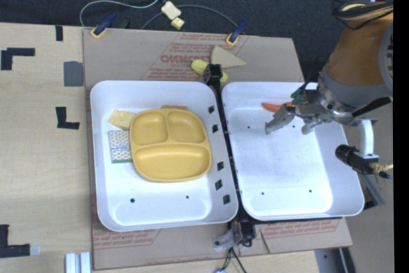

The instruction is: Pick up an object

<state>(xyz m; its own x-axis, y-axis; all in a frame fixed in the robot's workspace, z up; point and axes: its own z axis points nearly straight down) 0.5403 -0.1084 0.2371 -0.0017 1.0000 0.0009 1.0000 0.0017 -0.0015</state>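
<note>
Looking down at my bench right now: two white bins side by side. The left bin has three things in it by my count. One is a yellow divided plate with three compartments, sitting roughly in the middle. Tucked against its left edge is one pale yellow wedge-shaped piece, and just below that one small patterned packet, both partly under or touching the plate's rim.

The right bin has just one object I can make out: a small orange thing near the far edge, partly hidden by the gripper, so I can't say what it is.

The gripper hangs over the upper part of the right bin, arm coming in from the right. Its two fingers are spread apart with nothing between them; the left fingertip sits just beside the orange thing, slightly below it.

One yellow clamp sits at the top where the bins meet.
</note>
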